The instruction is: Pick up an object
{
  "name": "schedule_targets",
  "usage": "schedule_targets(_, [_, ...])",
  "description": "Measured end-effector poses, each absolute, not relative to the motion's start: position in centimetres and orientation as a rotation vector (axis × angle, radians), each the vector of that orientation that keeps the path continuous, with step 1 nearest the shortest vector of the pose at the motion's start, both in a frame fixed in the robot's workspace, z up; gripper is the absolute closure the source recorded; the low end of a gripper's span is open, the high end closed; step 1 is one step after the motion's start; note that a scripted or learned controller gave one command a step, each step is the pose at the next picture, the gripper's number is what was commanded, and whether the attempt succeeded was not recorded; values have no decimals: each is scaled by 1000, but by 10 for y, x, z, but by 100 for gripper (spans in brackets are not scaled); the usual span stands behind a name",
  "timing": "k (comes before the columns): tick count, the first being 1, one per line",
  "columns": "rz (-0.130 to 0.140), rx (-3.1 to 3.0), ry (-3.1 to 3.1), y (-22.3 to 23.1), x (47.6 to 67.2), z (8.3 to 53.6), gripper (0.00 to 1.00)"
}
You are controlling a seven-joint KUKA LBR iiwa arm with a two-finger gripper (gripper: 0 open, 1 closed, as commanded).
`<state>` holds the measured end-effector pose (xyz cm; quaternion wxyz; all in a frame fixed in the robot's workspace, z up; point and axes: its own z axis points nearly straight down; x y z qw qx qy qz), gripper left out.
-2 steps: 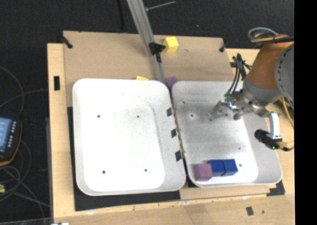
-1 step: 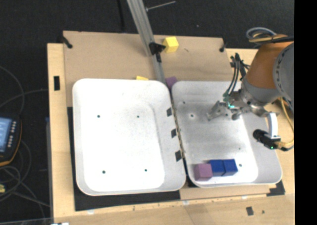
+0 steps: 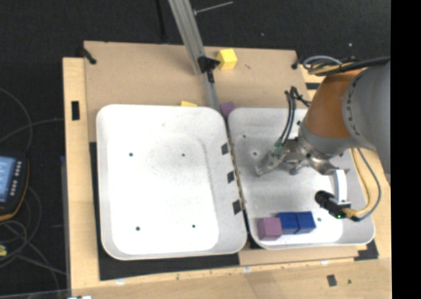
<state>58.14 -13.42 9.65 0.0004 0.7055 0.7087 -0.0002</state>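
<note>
A blue block [image 3: 295, 222] and a purple block [image 3: 269, 227] lie side by side at the near edge of the right bin [image 3: 263, 126]. My gripper [image 3: 265, 164] reaches from the right into the middle of that bin, above and left of the blocks and well apart from them. The grey arm with its orange band [image 3: 327, 116] covers the bin's right part. I see nothing between the fingers.
The left bin [image 3: 158, 179] lies beside the right one. A slanted metal pole [image 3: 187, 24] rises behind the bins, with a yellow block [image 3: 227, 58] on the bench by it. A small purple piece [image 3: 227, 108] and a yellow piece [image 3: 189, 103] sit at the bins' far rims.
</note>
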Motion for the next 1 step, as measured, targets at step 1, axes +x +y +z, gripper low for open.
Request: schedule_targets(1, [4, 2212, 2221, -157, 632, 98, 0])
